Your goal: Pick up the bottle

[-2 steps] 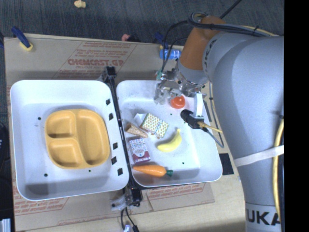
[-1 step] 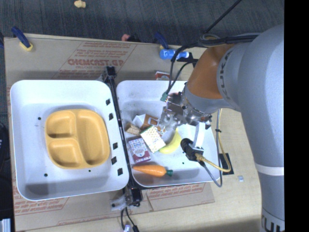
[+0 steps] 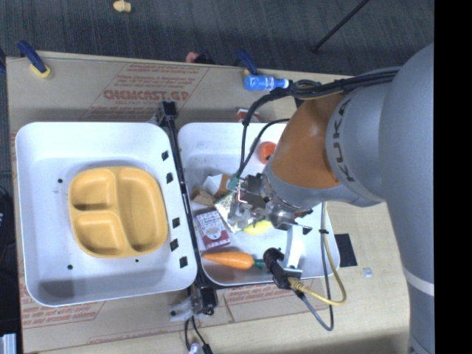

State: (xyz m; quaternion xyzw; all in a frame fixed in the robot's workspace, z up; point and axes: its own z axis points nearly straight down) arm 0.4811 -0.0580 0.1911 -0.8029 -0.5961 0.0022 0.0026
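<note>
The arm reaches over the right bin [image 3: 214,140], and its gripper [image 3: 242,206] hangs low among the clutter near the bin's middle. Right at the gripper sits a small shiny, see-through thing [image 3: 237,214] that may be the bottle; the wrist hides most of it, and its shape is unclear. I cannot make out whether anything sits between the gripper's tips.
Around the gripper lie a carrot [image 3: 228,259], a red packet [image 3: 211,228], a yellow piece [image 3: 259,227], a brown scrap [image 3: 202,194] and an orange item [image 3: 267,151]. The left bin [image 3: 44,271] holds a yellow divided plate [image 3: 118,211]. Cables trail off the bench's front edge.
</note>
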